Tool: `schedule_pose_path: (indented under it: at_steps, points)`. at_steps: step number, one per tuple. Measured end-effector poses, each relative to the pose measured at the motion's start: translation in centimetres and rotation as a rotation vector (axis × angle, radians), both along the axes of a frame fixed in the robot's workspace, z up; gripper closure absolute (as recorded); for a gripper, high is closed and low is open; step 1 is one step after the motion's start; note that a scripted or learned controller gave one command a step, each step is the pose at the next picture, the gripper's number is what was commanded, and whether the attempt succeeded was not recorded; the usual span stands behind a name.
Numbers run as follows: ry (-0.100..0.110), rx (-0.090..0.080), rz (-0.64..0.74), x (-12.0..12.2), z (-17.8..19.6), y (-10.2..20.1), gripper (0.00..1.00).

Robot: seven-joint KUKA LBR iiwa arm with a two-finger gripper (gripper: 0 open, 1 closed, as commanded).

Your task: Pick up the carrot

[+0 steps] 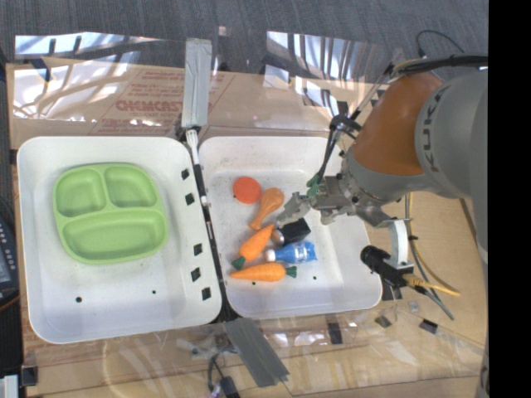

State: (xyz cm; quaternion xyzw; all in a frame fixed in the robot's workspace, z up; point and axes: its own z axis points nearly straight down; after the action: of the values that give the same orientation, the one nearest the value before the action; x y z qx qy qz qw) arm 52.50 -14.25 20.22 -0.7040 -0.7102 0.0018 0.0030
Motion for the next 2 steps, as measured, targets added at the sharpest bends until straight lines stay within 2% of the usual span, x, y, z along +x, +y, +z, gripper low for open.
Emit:
schedule_pose_path:
  at_steps: [1, 2]
  points:
    - [-0.025, -0.006, -0.069, 2.1, -9.0, 0.4, 0.0]
    - [-0.048, -0.011, -0.22, -0.4, -9.7, 1.3, 0.0]
